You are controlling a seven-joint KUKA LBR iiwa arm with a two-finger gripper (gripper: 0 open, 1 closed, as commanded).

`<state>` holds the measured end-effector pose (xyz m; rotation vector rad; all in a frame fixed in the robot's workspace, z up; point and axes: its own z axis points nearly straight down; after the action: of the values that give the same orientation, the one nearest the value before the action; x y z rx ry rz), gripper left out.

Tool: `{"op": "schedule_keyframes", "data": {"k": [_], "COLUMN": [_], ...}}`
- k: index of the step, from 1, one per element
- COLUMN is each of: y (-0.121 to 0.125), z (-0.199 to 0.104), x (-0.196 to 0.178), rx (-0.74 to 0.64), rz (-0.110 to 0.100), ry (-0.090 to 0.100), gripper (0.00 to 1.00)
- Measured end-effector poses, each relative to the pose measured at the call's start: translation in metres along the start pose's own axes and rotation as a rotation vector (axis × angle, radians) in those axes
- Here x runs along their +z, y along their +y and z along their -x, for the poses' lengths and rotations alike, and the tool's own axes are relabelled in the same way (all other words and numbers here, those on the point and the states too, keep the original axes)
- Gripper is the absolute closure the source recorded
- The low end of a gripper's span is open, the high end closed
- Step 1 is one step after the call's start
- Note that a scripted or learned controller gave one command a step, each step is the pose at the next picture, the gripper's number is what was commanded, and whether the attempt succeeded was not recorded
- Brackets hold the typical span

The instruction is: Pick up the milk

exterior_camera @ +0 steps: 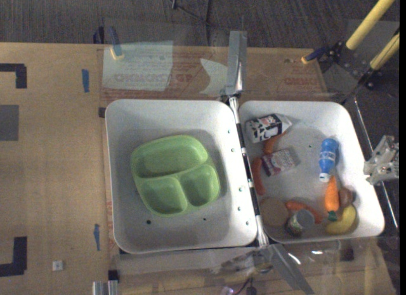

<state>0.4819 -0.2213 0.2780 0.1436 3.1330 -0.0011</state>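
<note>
The milk [267,127], a small carton with black-and-white cow patches, lies on its side in the right bin [355,129], near the far-left corner and close to the divider between the two bins. Its long axis runs roughly left to right with a slight tilt, the pointed gable top aiming right toward the bin's middle and the flat base toward the divider. Lying flat like this, it looks tipped in with the other toy groceries rather than set down with care. Just below it an orange sausage [271,144] touches or nearly touches its lower edge, and a small box [280,160] lies beside that. A blue bottle [327,158], a carrot [332,193] and a banana [341,221] sit well apart, toward the right side.

The left bin [120,160] holds a green divided plate [176,174].

The claw [381,162] hangs at the right bin's outer rim, away from the carton; I cannot tell how it is set, and it grasps nothing visible.
</note>
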Motion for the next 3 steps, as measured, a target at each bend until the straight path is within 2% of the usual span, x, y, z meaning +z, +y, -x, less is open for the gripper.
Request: {"op": "schedule_keyframes", "data": {"k": [1,2,3], "y": [-0.001,0.000,-0.001], "z": [0.002,0.000,0.000], "x": [-0.012,0.020,0.002], "rx": [0.003,-0.065,-0.300], "rz": [-0.001,0.000,-0.001], "ry": [-0.009,0.001,-0.004], "gripper": [1.00,1.00,1.00]}}
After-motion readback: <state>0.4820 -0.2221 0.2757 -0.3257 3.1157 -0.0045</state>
